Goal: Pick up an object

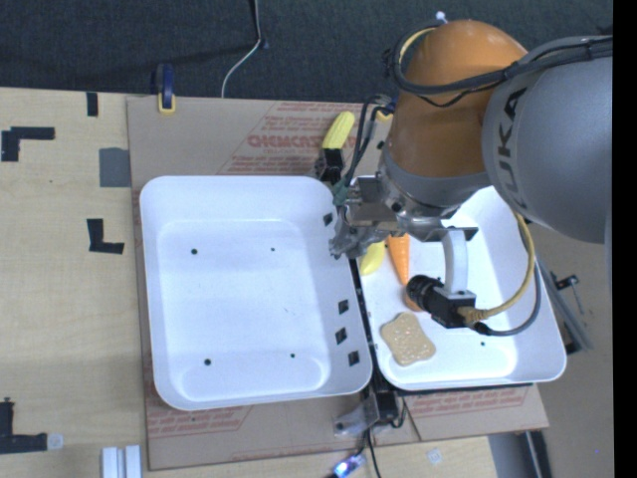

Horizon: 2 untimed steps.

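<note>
- Camera view, looking down at a slant: two shallow white bins sit side by side on a cardboard sheet (289, 137) laid over the tabletop (60, 267); the left bin (239, 366) and the right bin (518, 361) touch along their inner walls.
- Arm (557, 137): grey body with an orange band (453, 78), reaching in from the right and positioned over the upper-left part of the right bin; it covers much of that bin.
- Jaws (373, 229): located under the wrist at the inner wall of the right bin, close to the seam between the bins; whether they are apart or together cannot be told, as the wrist hardware hides them.
- Yellow object (372, 259): lies in the right bin just below the jaws, against the inner wall; contact with the jaws cannot be confirmed.
- Orange carrot-shaped object (398, 257): lies just beside the yellow object, on its right, pointing down the bin; its upper end is hidden under the wrist.
- Tan speckled object (408, 339), flat like a slice of bread: lies nearer the front wall of the right bin, apart from the jaws.
- Black cylindrical fitting (438, 302) with a cable (523, 287): hangs from the arm above the bin floor, between the carrot-shaped object and the tan object.
- Yellow corn-like object (338, 130): rests on the cardboard sheet behind the bins, outside both.
</note>
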{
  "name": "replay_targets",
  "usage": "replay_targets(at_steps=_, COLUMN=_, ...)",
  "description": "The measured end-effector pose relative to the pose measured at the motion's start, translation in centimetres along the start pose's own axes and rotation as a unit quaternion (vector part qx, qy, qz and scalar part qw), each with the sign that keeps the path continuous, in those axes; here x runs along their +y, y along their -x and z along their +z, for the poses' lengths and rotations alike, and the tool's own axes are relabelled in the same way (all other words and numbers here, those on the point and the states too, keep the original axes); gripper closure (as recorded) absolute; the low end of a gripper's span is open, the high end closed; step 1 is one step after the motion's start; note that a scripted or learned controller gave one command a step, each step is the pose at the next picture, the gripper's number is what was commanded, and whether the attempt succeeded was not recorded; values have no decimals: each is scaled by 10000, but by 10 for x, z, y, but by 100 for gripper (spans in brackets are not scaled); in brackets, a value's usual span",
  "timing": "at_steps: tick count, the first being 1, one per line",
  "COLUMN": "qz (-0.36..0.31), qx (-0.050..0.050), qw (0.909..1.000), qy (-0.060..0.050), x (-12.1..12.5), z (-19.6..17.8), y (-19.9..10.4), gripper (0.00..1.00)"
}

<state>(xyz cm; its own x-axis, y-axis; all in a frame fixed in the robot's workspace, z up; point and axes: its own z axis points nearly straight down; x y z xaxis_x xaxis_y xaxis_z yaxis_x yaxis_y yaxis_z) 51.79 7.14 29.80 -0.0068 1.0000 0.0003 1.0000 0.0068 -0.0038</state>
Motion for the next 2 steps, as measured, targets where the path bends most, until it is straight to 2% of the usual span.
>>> replay_targets(at_steps=1, qz=5, qx=0, qw=10000, qy=0, x=-20, z=3, y=-40, gripper=100)
replay_targets(at_steps=2, qz=-11, qx=11, qw=10000, qy=19, x=-35, z=-32, y=-98, gripper=100)
